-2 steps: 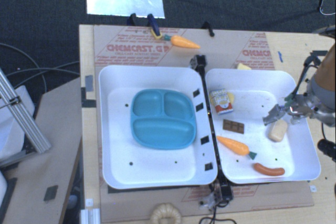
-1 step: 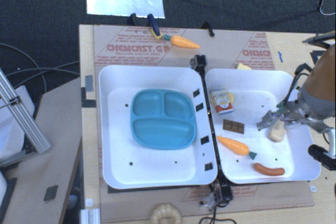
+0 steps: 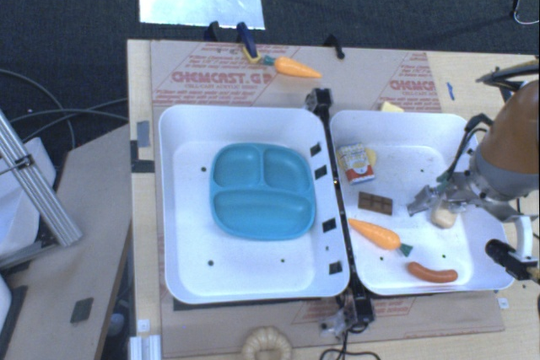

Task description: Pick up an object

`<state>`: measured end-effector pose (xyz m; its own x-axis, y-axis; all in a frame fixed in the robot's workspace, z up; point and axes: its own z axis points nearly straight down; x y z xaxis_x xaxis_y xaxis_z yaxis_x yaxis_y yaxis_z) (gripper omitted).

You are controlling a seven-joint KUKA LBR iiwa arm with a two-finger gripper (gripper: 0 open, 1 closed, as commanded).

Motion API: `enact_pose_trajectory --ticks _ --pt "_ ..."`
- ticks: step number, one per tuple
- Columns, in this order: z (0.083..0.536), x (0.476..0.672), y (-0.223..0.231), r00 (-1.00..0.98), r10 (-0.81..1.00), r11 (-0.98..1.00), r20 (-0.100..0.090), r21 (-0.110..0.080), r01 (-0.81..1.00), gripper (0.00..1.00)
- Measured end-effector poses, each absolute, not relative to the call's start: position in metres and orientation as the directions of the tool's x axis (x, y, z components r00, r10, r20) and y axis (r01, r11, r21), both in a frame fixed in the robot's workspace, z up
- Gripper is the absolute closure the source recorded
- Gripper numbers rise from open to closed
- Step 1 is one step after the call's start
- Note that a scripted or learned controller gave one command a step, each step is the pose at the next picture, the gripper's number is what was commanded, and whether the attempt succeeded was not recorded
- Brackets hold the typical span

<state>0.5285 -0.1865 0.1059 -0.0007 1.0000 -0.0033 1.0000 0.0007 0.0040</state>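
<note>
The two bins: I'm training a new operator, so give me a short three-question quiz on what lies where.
1. True or false: the blue plate lies in the right bin.
2. Which item lies nearest the tool? A) sausage B) pale round piece C) carton
3. Fill in: one carrot lies in the right bin; another carrot lies on the ____ behind the bins.

Key: 1 false, it's in the left bin; 2 B; 3 cardboard.

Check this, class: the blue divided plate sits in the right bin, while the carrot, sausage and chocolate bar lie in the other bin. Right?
Not quite. The camera view shows the blue divided plate in the left bin; the carrot, sausage and chocolate bar lie in the other.
</note>
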Motion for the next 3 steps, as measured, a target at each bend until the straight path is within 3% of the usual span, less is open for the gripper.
enact_pose_trajectory --ticks 1,2,3 --pt "0.094 0.534 -0.191 0.001 1.0 -0.001 -0.011 0.018 1.0 0.0" --pt "0.107 0.537 -0.193 0.001 1.0 -0.001 -0.018 0.031 1.0 1.0" --pt "0.17 0.538 -0.189 -0.004 1.0 0.004 -0.002 0.007 1.0 1.0"
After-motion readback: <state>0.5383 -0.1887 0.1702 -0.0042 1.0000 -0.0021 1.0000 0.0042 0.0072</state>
